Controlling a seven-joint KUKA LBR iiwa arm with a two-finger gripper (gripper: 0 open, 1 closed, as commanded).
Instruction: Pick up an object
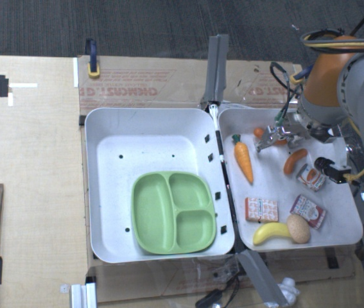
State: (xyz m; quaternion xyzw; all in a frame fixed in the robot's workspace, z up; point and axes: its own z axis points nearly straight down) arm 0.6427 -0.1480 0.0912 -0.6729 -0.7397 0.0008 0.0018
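Gripper (273, 137), fingers' spread impossible to tell, hovers near a small orange plastic carrot (243, 161) just beside it: light, rigid, slippery, best pinched across its thicker middle.

Two white bins (98, 172), smooth plastic, faint sheen. Green divided tray (172, 212), matt plastic. Carrot (243, 160) and banana (273, 232), glossy plastic look. Bench top (27, 146), pale matt wood. Gripper (278, 135), bare shiny metal.
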